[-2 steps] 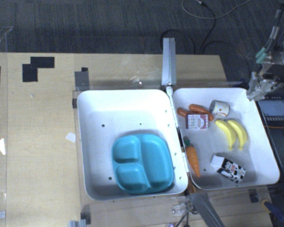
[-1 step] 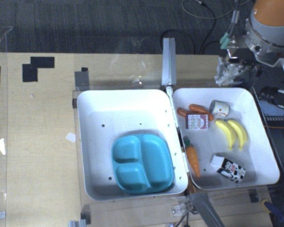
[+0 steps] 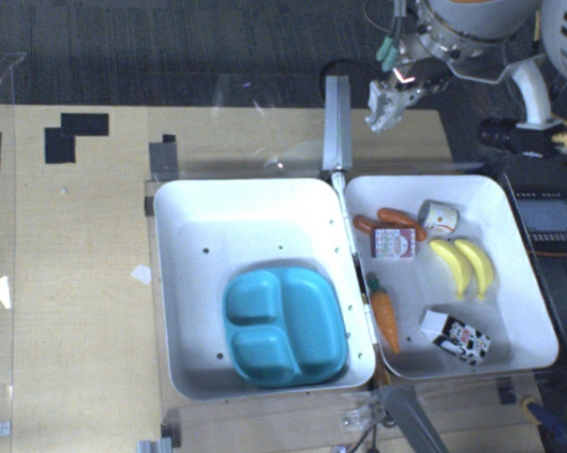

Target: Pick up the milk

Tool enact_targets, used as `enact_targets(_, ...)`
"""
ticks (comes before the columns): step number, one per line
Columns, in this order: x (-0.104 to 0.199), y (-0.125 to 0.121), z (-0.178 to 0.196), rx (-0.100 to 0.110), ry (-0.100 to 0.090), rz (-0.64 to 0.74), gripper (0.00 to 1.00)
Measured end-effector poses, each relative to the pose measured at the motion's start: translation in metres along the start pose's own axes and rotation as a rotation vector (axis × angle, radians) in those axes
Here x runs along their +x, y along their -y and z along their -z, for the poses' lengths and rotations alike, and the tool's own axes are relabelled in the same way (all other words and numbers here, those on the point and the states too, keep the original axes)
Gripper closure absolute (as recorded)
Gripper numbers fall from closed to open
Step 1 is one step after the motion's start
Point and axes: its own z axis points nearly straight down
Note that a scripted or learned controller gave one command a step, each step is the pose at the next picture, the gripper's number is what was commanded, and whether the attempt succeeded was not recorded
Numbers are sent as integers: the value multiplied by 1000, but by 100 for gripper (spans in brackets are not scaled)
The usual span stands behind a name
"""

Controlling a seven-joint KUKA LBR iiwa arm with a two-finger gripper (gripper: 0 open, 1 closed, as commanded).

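So nothing's grabbed yet: milk (image 3: 456, 336) sits in the bin (image 3: 520, 222), well below and apart from the jaws, whose spread I can't tell.

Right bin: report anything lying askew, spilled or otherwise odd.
The milk carton with the cow pattern lies tipped on its side near the front of the right bin, not upright. The small can also lies on its side at the back. The carrot sits tight against the left wall. No spill shows, and nothing looks damaged.
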Motion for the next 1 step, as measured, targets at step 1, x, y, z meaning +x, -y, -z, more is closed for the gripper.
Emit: enact_targets(1, 51, -44, -1, 2, 0, -406, 100)
